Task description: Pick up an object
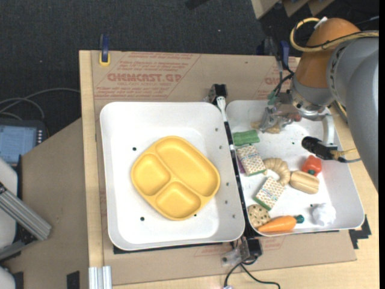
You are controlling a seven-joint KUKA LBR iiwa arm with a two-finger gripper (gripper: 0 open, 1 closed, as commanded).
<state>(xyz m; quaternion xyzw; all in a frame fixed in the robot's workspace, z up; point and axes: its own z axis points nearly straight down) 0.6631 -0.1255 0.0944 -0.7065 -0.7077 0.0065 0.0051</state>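
Left white bin [114, 161]: yellow three-compartment plastic tray [174, 176]. Right white bin [346, 191]: toy foods clustered near side, including tan bread roll [304, 182], orange plastic carrot [278, 224]. Gripper [274, 120] low at far-left corner over a small tan object [264, 125]; closure cannot be told. Judged grasp step; next, lift straight up.

Light falls evenly and bright from above — the two white bins [114, 179] come close to washing out, their rims barely distinct from their floors. The yellow tray [174, 176] shows a soft sheen and only a faint shadow at its lower edge. The dark floor at the top stays dim and grainy. The arm [355, 71] at the right edge looks soft, slightly blurred — small toys show little fine detail.
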